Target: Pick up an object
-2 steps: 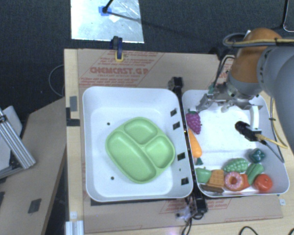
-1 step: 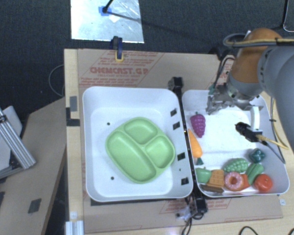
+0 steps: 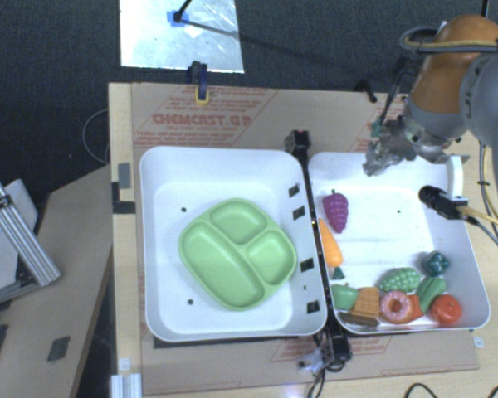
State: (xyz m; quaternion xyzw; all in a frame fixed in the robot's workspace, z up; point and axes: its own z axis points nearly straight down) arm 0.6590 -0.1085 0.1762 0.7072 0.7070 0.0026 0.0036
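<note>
Nearest to us, along the near edge of the right bin (image 3: 473, 293), we see a crowd of toy food: a red tomato (image 3: 446, 308), a pink-iced doughnut (image 3: 396, 306), a waffle-like piece (image 3: 366, 303), a green leafy piece (image 3: 400, 279), a green pepper (image 3: 344, 296) and a dark teal piece (image 3: 436, 263), most of them touching or just beside one another. A little farther, an orange carrot (image 3: 329, 245) lies against the divider between the bins, and beyond it a purple bunch of grapes (image 3: 336, 211) sits by itself. In the left bin (image 3: 162, 222) rests a green divided plate (image 3: 236, 253).

Farthest back, the gripper (image 3: 377, 162) hangs over the far rim of the right bin, well apart from every toy; whether it is released or clenched we cannot tell, and we see nothing in it.

No object has been picked yet. In our judgement the risks are these: a descent from here would meet bare bin floor or the rim; a reach for the near cluster could catch two pieces or push them aside; the carrot, tight to the wall, leaves little room for a grip; the grapes look the safest choice, though their rounded shape may slip.
</note>
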